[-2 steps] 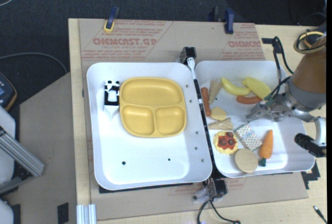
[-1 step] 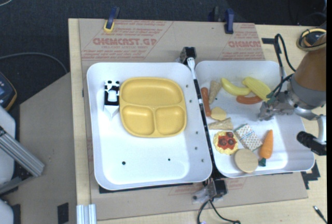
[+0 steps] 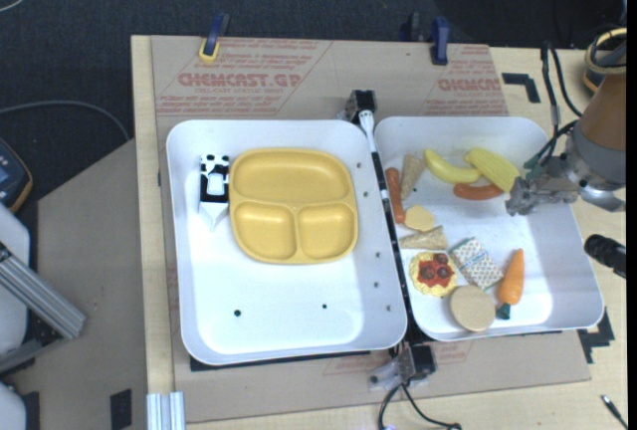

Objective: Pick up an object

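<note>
Camera view looks down on the bench [image 3: 299, 70], and the biggest things on it are the two white bins: the left bin [image 3: 199, 299] carries a yellow divided tray [image 3: 294, 204] with a small black-and-white block [image 3: 214, 181] just to its left, while the right bin [image 3: 557, 289] is crowded with toy food. And over that right bin comes the grey arm [image 3: 602, 134], reaching in from the right edge, its gripper [image 3: 523, 199] low over the bin's far right part. How wide it stands I cannot tell from this slant. Right beside it, just to its left and a touch farther off, lies the corn cob [image 3: 495, 167], which looks the likeliest target; it is touching or nearly touching the red sausage [image 3: 480, 190] on its near side, and the banana [image 3: 448, 167] sits just left of it. I'd judge that cob light, stiff and a bit slick, a moulded toy that won't crush, so a grip across its narrow middle should serve best. Down the list now: a carrot [image 3: 512, 279] near the gripper's near side, a round biscuit [image 3: 472, 308], a small pizza [image 3: 434, 273], a wrapped sweet [image 3: 478, 262], all well packed. Crowding is the risk here; neighbours may get nudged.
</note>
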{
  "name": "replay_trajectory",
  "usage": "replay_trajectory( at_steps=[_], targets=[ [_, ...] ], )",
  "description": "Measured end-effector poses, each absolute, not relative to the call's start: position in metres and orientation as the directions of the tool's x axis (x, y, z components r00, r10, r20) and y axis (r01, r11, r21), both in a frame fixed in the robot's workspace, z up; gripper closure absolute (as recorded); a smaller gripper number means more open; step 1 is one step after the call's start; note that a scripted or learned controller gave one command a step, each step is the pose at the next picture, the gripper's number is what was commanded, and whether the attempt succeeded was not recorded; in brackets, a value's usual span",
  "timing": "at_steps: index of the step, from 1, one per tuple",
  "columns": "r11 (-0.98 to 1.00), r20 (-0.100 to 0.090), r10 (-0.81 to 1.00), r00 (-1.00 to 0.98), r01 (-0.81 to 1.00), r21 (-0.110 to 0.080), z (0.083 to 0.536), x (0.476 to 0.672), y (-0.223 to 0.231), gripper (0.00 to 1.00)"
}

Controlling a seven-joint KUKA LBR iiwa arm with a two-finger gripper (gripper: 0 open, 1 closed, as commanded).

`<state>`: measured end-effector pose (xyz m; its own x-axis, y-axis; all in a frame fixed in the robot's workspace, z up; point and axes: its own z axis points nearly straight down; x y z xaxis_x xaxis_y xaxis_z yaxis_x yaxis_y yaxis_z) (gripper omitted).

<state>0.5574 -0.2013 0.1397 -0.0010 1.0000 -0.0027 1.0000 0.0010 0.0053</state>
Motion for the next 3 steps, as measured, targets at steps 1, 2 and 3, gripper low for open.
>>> replay_trajectory(
  at_steps=[1, 2, 3],
  targets=[
    [0.001, -0.003, 1.0, -0.001, 1.0, 0.007, 0.184, 0.563, -0.198, 1.0],
    [0.002, -0.003, 1.0, -0.002, 1.0, 0.007, 0.228, 0.564, -0.198, 1.0],
    [0.007, 0.002, 1.0, -0.007, 1.0, 0.001, 0.237, 0.568, -0.139, 1.0]
  ],
)
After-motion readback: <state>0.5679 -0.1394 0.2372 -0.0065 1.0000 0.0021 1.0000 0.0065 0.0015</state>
